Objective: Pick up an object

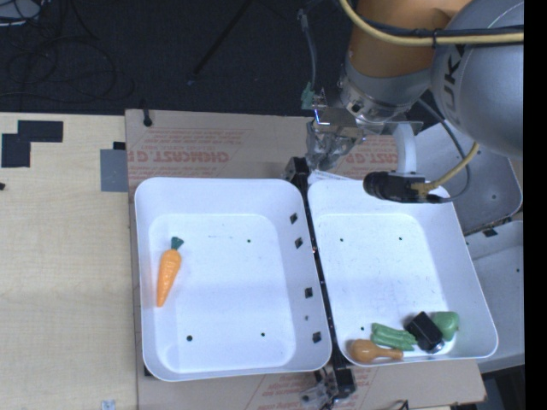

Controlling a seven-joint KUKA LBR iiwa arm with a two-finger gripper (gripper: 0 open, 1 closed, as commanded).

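White plastic makes up both shallow bins, two in all, set side by side on a cardboard sheet printed with red lettering. The left bin holds one thing: a toy carrot, orange with a green top, lying near the bin's left wall with its tip pointing toward the near edge. The right bin holds four things, all bunched in its near right corner: one green pea pod, one black block lying tilted just beside it, one green rounded piece touching the block's far side, and one orange-brown pear-shaped piece against the near wall, below the pea pod. The one arm, grey with an orange band, reaches in from the right and ends above the far edge of the bins, over the seam between them. The gripper hangs there, well apart from every object; whether it is spread or closed cannot be told, and nothing is seen in it
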